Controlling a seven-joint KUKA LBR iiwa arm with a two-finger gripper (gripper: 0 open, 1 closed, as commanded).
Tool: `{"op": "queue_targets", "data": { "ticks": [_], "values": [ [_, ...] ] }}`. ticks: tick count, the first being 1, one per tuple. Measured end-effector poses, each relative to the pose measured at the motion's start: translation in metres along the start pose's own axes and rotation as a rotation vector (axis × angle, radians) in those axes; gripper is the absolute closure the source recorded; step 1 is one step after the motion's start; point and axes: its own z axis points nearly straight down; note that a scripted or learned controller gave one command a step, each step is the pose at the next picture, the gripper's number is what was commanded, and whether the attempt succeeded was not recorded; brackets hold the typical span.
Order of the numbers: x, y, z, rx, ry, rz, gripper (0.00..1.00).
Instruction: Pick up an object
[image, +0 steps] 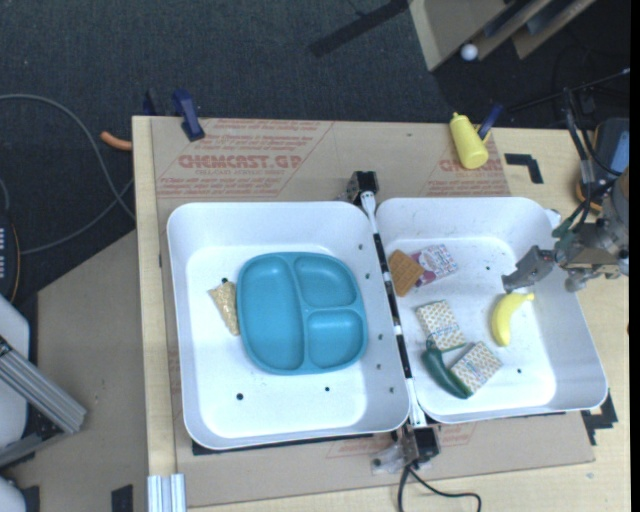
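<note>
My gripper (530, 268) is grey and dark metal, set over two white bins, the left bin (200, 380) holding a teal-blue divided plate (300, 310) and a tan, speckled cracker piece (226, 305). The right bin (570, 370) holds a yellow banana (508, 317), a dark green pepper (441, 368), an orange-brown wafer (404, 270), a pink-and-white packet (438, 262) and two beige checked crackers (439, 322). The bench (250, 150) is light tan with red lettering, bearing a yellow bottle (467, 141) and a blue clamp (187, 115).
</note>
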Motion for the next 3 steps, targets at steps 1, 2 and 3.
{"op": "queue_targets", "data": {
  "ticks": [1,2,3],
  "values": [
    [-0.018,0.034,0.126,0.003,0.001,0.001,0.00],
    [-0.028,0.028,0.189,0.002,0.001,0.001,0.00],
    [-0.028,0.029,0.178,-0.001,0.000,0.001,1.00]
  ]
}}
